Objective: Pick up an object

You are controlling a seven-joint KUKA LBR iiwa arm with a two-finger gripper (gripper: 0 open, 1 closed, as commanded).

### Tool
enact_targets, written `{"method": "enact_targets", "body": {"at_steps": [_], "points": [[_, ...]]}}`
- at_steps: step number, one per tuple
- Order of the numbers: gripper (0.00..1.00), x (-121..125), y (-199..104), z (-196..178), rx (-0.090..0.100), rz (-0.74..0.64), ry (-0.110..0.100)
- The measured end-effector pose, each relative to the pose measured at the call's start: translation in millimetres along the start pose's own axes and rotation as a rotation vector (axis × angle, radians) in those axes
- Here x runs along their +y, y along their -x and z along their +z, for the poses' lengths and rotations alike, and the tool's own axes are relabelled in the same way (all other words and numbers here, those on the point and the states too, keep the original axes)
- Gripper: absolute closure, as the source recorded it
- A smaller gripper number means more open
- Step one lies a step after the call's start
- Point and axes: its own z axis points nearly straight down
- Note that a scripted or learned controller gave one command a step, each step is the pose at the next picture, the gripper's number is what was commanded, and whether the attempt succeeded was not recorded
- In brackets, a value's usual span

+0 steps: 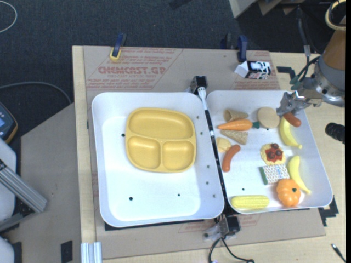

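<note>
Grey end effector above a red sausage; its grip state cannot be told.

Arm: grey, entering from the right, wrist bent downward. Hand: low, pointing left; finger state not discernible.

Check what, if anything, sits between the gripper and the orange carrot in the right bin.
The gripper hangs at the right bin's upper right. The long orange toy carrot lies to its left, and the round tan bun sits between them, right beside the carrot's green tip.
</note>
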Motion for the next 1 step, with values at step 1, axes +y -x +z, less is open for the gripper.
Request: {"method": "enact_targets", "body": {"at_steps": [1], "points": [[1.00, 23.7, -50.7, -9.9, 0.002, -0.005, -0.001]]}}
